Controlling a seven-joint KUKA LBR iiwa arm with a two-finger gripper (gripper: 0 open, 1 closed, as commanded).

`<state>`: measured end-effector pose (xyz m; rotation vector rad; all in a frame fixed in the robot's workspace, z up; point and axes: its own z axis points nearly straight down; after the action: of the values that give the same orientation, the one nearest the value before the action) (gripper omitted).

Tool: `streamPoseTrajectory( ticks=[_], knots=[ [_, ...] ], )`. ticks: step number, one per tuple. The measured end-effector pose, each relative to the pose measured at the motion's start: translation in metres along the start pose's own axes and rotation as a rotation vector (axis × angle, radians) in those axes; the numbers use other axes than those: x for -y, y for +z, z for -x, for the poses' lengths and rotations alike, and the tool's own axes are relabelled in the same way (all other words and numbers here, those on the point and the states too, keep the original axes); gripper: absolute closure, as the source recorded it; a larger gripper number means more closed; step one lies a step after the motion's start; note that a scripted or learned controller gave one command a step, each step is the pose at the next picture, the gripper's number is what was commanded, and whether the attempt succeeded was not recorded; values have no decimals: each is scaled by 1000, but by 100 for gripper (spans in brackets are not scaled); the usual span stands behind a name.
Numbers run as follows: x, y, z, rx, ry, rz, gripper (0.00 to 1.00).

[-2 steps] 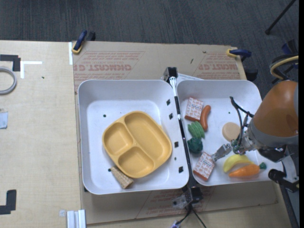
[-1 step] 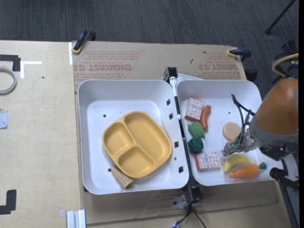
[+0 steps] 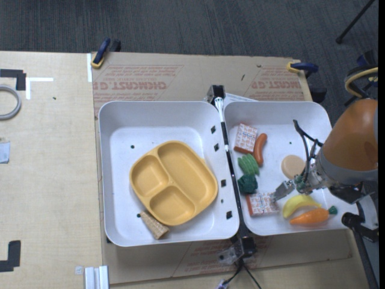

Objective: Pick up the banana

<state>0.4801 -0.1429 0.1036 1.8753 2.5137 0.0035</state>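
Camera view — banana (image 3: 301,205), likely light smooth plastic, beside carrot (image 3: 311,217); grip mid-curve. Gripper (image 3: 286,189) just above-left — opening indeterminable, nothing visibly held.

Dark grey carpet floor (image 3: 180,11) runs across the top, far side from my hand. Light wood bench top (image 3: 48,179) spreads well off to the far side of the bins from my hand. Cardboard sheet (image 3: 180,77) w/ red print lies under both bins, held by blue clamps (image 3: 103,50) at its far corners. Black tape marks (image 3: 13,77) on the wood. Even, soft light, no hard shadows.
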Motion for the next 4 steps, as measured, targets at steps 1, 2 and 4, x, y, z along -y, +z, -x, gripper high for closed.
streamPoseTrajectory(
  ticks=[1,2,4],
  knots=[
    [-2,8,-5,3,-377,5,0],
    [-6,8,-16,4,-750,4,0],
    [-4,-81,-17,-1,-467,-1,100]
  ],
)
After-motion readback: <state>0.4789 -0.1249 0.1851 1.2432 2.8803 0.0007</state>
